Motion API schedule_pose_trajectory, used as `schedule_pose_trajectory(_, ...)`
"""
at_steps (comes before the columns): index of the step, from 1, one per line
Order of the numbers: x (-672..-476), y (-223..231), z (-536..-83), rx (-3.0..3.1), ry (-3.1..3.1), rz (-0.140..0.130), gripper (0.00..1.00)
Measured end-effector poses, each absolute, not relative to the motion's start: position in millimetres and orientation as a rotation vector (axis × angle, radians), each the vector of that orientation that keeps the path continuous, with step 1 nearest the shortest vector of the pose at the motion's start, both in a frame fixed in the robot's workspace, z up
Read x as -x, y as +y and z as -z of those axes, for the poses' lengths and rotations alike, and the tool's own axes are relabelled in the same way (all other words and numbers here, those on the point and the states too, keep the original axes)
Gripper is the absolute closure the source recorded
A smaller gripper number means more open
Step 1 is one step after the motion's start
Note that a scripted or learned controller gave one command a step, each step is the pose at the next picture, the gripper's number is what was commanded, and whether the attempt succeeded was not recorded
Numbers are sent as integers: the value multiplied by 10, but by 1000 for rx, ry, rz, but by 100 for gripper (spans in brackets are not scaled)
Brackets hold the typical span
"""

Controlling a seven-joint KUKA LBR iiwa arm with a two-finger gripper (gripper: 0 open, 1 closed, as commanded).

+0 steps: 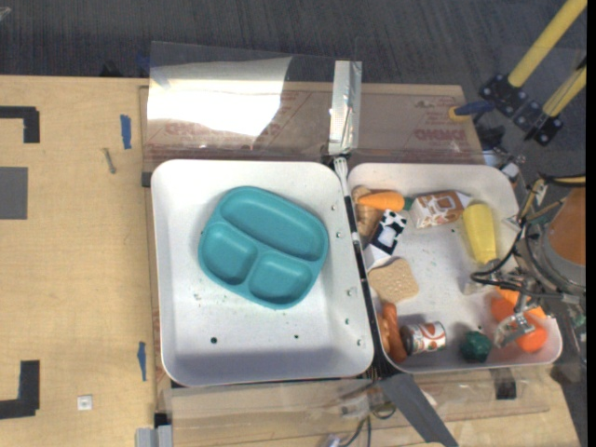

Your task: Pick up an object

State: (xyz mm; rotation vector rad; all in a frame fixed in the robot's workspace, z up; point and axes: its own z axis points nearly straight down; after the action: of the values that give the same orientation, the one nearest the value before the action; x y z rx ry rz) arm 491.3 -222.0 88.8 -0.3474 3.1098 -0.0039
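Note:
The right bin [421,168] holds several small items: an orange carrot-like piece [380,199], a black-and-white object [390,231], a snack packet [438,209], a yellow banana-like piece [480,232], a tan cracker [396,280], a reddish sausage [389,331], a small can [426,336] and a green lump [476,345]. My gripper [515,322] is low in that bin's near right corner, among orange pieces [534,340]. Cables and the wrist hide how it stands there and whether anything is in it.
The left bin [186,343] carries a teal divided plate [264,245]. A clear plastic sheet [219,101] and a metal strip [345,105] lie behind the bins. Yellow-and-black stands [535,73] rise at the back right.

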Motion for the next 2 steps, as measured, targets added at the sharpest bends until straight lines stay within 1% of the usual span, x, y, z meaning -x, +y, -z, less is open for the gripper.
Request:
schedule_pose_trajectory(1, -6325, -1860, -901, 457, 3107, 3, 0)
schedule_pose_trajectory(2, -5844, -1986, -893, 525, 3087, 5, 0)
